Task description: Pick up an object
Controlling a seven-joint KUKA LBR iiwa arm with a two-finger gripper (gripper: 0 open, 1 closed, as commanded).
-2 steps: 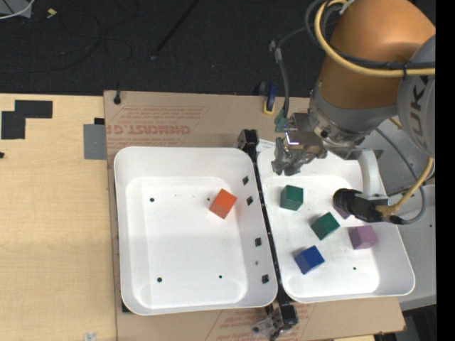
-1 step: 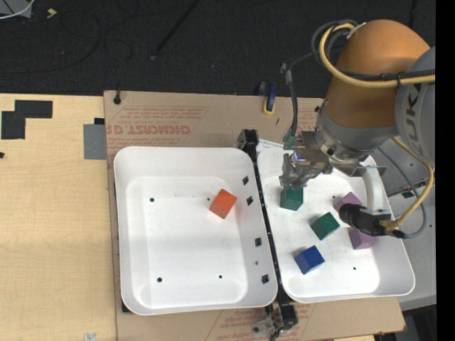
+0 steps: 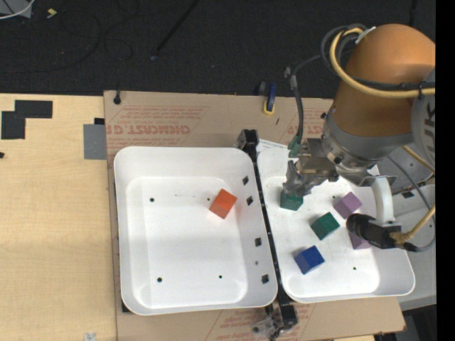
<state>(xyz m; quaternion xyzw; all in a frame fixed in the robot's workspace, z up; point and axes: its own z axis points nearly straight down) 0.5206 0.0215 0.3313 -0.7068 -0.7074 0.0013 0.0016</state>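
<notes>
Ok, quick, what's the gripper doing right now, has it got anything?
Gripper: down in the right bin, closed on the teal block, which sits between its fingers; whether the block is lifted off the floor cannot be told.

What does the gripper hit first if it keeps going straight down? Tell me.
Most likely the teal block right under the gripper in the right bin. They look very close or touching, but the slanted view leaves depth unclear.
</notes>
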